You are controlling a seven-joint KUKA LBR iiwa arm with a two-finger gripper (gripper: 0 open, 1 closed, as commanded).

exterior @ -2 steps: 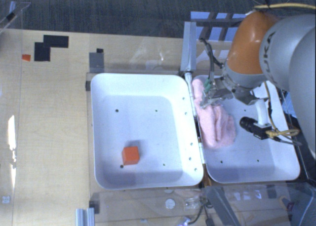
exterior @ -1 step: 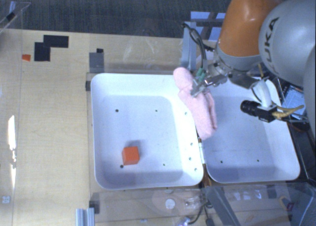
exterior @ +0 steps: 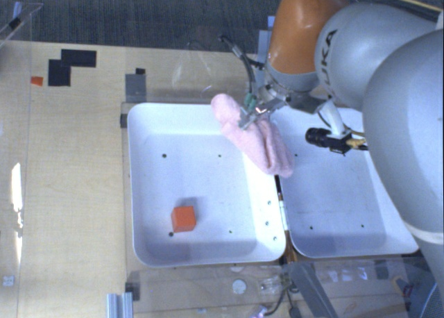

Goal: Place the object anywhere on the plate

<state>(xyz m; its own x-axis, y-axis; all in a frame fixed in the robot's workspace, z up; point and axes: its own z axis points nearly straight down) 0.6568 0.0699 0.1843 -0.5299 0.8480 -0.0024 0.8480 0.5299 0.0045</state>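
Found the gripper (exterior: 254,111) above the far rim of the left bin (exterior: 149,171), near that bin's far right corner, at the end of the grey arm (exterior: 388,67) with its orange band (exterior: 298,32). Saw the two fingers clamped on the pink cloth (exterior: 253,139), pinching it near its upper end, with a rounded fold of fabric bulging to the left of the grip. Noted the rest of the cloth trailing down and to the right from the fingers, across the left bin's right rim and ending over the seam where that rim meets the left rim of the right bin (exterior: 347,226). Could not tell whether the lower end rested on the rims or hung just above them. Spotted a small orange block (exterior: 184,219) on the floor of the left bin, toward its near edge and left of centre, well apart from cloth and gripper. Made out a black cable fitting (exterior: 326,138) jutting from the wrist over the right bin's far left part. Marked black squares (exterior: 69,65) and a small orange tag (exterior: 36,80) on the pale bench (exterior: 69,191), toward its far left corner.
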